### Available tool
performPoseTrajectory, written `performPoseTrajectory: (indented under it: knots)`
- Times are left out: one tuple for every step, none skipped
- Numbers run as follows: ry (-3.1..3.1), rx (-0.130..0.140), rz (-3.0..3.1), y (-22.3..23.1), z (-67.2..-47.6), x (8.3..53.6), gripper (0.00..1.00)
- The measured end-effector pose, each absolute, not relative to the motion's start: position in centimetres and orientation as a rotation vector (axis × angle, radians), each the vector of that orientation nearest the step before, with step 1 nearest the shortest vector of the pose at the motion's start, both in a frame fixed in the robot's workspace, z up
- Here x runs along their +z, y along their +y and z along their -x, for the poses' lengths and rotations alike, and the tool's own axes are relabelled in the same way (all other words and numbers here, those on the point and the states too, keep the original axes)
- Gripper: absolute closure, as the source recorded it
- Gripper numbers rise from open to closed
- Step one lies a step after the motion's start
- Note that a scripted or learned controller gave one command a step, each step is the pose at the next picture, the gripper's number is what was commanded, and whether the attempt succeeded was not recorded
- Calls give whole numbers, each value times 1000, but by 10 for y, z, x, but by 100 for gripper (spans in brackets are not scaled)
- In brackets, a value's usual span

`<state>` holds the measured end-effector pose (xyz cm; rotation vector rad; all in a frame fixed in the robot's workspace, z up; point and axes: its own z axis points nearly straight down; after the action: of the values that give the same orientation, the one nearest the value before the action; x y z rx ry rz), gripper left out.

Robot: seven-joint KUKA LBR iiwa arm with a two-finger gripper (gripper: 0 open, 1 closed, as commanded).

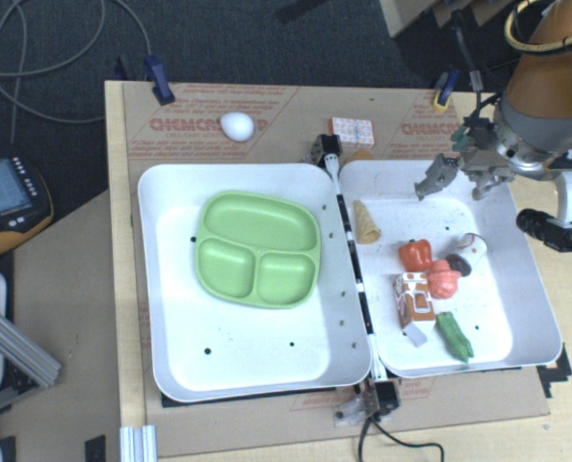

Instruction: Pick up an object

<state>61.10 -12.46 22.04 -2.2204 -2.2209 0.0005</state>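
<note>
The fingers (438, 177) of the gripper (459, 183) are spread wide, with nothing between them; the two tips stand apart above the far edge of the right bin (527, 287). The gripper hangs over the bin's far right corner, clear of all objects below it. Above the wrist, the arm (546, 85) carries its orange band and enters from the right. In the right bin, a tan cone-shaped piece (366, 221) lies near the far left edge, beside the divider between the bins. Toward the bin's centre, a red pepper-like item (416, 254) sits next to a pink rounded item (443, 279), with a small white-and-dark object (469, 247) just beside them on the right. A small carton (415, 304) lies nearer the near edge, and a green vegetable-like piece (454, 336) lies beside it near the near right corner. The left bin (170, 335) holds a green sectioned plate (258, 249) in its centre. On the bench (122, 258), beyond the left bin's far edge, rests a white egg-shaped object (236, 125).
</note>
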Motion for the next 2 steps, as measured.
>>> performPoseTrajectory:
  knots:
    - [-2219, 2, 2221, -100, -578, 128, 0]
    - [-2219, 2, 2220, -104, -573, 84, 0]
